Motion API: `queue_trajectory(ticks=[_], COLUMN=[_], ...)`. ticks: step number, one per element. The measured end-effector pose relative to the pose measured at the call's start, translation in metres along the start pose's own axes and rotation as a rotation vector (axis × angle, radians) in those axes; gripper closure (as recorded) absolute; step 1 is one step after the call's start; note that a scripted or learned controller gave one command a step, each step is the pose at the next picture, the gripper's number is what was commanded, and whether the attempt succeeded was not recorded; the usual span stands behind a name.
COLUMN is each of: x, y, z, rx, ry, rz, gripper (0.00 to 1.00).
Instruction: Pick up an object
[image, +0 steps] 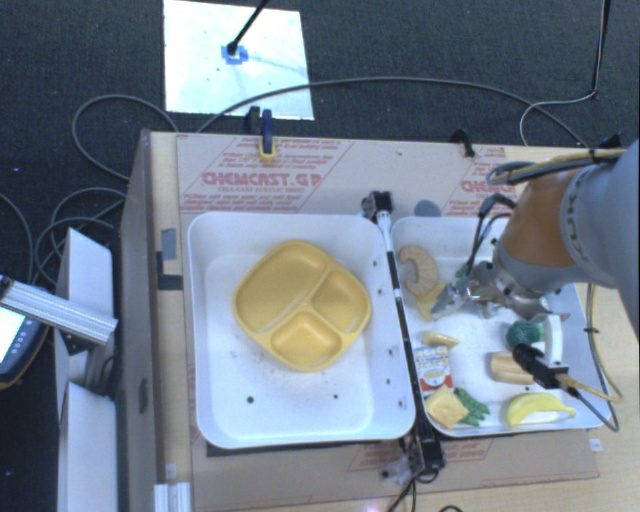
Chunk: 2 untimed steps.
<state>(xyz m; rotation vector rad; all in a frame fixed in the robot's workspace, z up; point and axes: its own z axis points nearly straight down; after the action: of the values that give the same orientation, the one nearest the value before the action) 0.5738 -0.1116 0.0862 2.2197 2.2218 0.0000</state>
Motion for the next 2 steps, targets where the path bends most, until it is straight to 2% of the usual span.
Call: queue_trajectory(ticks=[1,2], x=[0.014,0.021], y=[0.08,0.094], z=[0.001,0.002], rx=[-0.002,0.006], ry=[0.0,0.001], rz=[-0.003,-0.002], gripper=[0.0,0.0])
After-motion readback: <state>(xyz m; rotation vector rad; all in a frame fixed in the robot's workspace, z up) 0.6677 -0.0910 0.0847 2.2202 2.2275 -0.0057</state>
